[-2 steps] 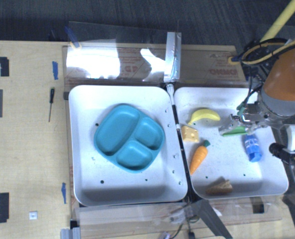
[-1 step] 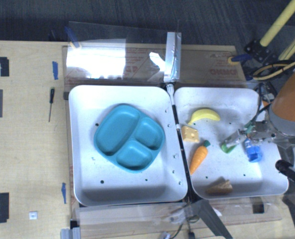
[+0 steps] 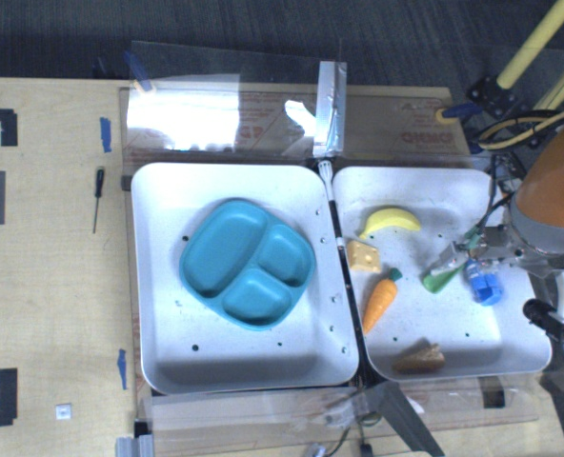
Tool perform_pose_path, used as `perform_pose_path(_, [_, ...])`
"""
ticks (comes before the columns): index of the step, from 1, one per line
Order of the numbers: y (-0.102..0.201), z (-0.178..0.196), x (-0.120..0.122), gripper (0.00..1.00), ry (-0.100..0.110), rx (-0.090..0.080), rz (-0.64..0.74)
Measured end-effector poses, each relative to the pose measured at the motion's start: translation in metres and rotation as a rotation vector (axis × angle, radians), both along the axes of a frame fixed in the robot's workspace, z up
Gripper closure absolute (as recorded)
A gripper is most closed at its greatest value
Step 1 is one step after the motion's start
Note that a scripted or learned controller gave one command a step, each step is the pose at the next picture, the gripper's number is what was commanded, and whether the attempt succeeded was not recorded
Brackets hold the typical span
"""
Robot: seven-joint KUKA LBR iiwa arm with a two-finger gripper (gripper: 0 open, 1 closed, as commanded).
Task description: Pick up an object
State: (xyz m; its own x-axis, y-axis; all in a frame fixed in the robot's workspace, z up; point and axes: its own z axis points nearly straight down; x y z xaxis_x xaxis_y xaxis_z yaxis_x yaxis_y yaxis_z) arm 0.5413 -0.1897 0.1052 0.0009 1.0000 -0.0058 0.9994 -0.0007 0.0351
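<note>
Camera view: carrot (image 3: 380,301) diagonal, leaves upper-right.

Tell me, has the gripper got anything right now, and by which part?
Cannot be told. The gripper is down in the right bin, right by a green object and a blue object, but neither clearly sits between its fingers.

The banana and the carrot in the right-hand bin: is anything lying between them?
Yes. In the camera view, a small yellow cheese wedge lies between the banana above and the carrot below, near the bin's left wall.

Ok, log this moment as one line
gripper over right bin | near green item, blue item | banana, carrot loose
</note>
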Motion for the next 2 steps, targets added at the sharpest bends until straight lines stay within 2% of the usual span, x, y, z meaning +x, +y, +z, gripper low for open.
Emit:
perform_pose_path(1, [-0.0026,0.0124,0.0021,1.00,-0.009,-0.007,-0.001])
perform_pose_path(2, [0.0002,0.0151,0.0040,0.00,-0.011,-0.004,0.004])
